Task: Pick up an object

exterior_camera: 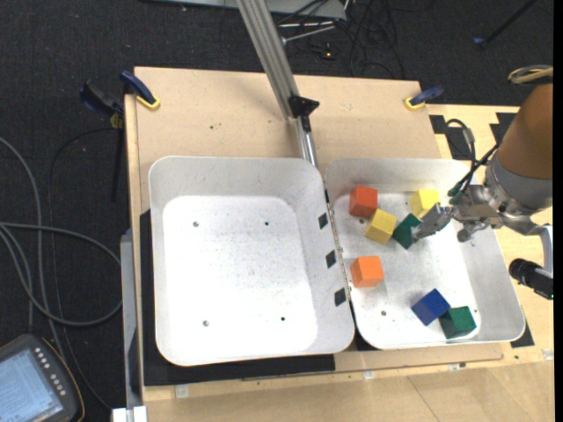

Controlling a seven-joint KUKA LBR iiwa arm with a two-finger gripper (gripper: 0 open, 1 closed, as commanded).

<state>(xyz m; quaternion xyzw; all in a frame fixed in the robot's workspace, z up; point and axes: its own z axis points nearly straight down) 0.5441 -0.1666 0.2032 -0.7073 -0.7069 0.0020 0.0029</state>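
In the right white bin (493,262), near its far edge, the grey two-finger gripper (431,222) hangs just beside a dark green cube (405,232), touching or nearly; a yellow cube (423,201) lies behind.

Robot lab: clamped bench (264,112), cables (53,262).

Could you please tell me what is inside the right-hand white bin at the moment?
The right bin holds two orange blocks, two yellow, one blue, and two green, the latter partly covered by the gripper.
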